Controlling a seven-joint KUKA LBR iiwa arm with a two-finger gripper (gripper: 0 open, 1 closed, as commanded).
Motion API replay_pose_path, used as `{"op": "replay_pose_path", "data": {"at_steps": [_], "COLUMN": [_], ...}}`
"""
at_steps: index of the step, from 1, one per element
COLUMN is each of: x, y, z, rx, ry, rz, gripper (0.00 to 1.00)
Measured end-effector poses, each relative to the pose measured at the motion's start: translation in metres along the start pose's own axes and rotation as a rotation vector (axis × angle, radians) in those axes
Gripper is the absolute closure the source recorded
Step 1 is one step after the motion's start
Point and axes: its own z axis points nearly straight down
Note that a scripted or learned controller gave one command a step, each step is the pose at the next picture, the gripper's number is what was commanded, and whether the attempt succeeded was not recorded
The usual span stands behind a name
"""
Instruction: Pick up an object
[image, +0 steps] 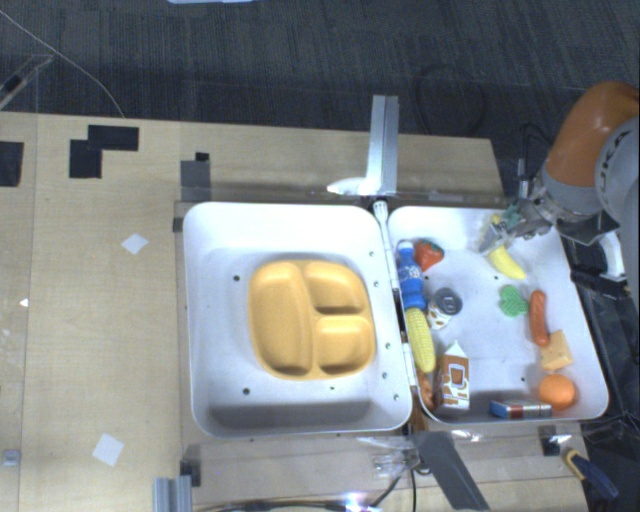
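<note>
Camera view: the pincer (512, 222) is hovering at the right white bin's (590, 385) one o'clock corner, state unclear; small yellow plastic banana (507, 263) lying ungrasped.

1. A yellow three-compartment plastic tray (308, 318) is taking up the middle of the left white bin (215, 400), leaving bare floor around it.
2. A blue bottle (409, 277), a yellow corn cob (421, 340) and a small carton (454, 376) are crowding the right white bin's (470, 215) left wall.
3. A green toy (513, 300), sausage (540, 316) and orange ball (557, 391) are lining its right side, leaving the centre open.
</note>
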Motion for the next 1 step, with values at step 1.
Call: {"op": "replay_pose_path", "data": {"at_steps": [1], "x": [0.0501], "y": [0.0059], "z": [-0.0983], "rx": [0.002], "ry": [-0.001], "rz": [0.256], "gripper": [1.00]}}
